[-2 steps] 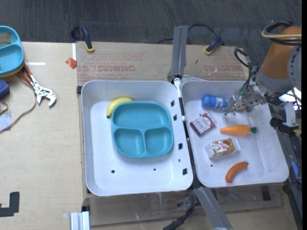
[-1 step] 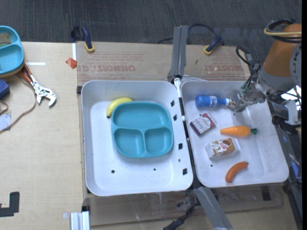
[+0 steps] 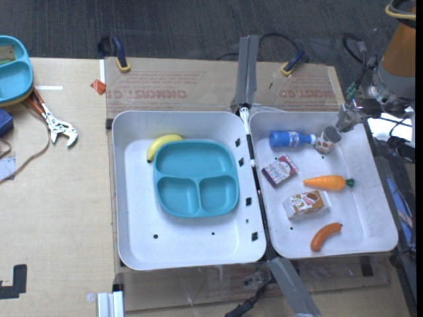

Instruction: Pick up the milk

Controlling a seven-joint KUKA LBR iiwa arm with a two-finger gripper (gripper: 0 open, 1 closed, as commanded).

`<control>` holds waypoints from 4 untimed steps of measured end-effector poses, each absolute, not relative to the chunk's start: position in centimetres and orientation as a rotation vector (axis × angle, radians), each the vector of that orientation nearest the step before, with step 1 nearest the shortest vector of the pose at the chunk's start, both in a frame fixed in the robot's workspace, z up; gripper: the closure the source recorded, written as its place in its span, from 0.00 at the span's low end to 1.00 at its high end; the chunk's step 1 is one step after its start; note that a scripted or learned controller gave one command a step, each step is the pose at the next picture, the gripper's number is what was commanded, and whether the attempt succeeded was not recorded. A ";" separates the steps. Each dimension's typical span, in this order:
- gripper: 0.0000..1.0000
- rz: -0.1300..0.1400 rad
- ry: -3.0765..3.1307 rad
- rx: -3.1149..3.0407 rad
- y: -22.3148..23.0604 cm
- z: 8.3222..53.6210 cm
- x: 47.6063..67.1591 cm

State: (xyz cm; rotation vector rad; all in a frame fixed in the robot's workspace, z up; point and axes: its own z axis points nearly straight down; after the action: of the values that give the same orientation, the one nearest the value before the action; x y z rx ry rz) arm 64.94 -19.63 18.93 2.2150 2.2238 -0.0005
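White plastic bins sit side by side on the bench, and we take the right bin [image 3: 386, 207] as our landmark. Inside it, near the middle and a little toward its front, we see the milk carton [image 3: 307, 204] lying on its side, pale with a brown picture on its face. Just behind the milk lies an orange carrot [image 3: 326, 183] with a green tip, and toward the front of the bin from the milk lies a small orange sausage [image 3: 326, 236]. Left of the carrot we find a dark red box [image 3: 279, 170], tilted. Toward the back of the bin a blue bottle [image 3: 291, 139] lies on its side, its white cap pointing at a small cup [image 3: 326, 141].

Over the back right corner of that bin we see the gripper [image 3: 346, 119], close above and beside the cup and well apart from the milk. We cannot tell how its pincer stands; it is too small and blurred.

Left of our landmark, the other bin [image 3: 132, 236] holds a teal divided plate [image 3: 196, 178], with a banana [image 3: 162, 144] touching the plate's back left edge
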 end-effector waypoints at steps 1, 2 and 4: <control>0.00 -0.001 2.224 2.215 -19.6 18.9 64.9; 0.00 0.007 2.192 2.251 -21.4 10.8 64.9; 1.00 -0.002 1.941 2.469 -19.9 20.6 65.9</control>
State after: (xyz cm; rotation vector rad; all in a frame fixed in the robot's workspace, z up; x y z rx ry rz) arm 65.90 -19.92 20.63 2.4685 1.9412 -0.0024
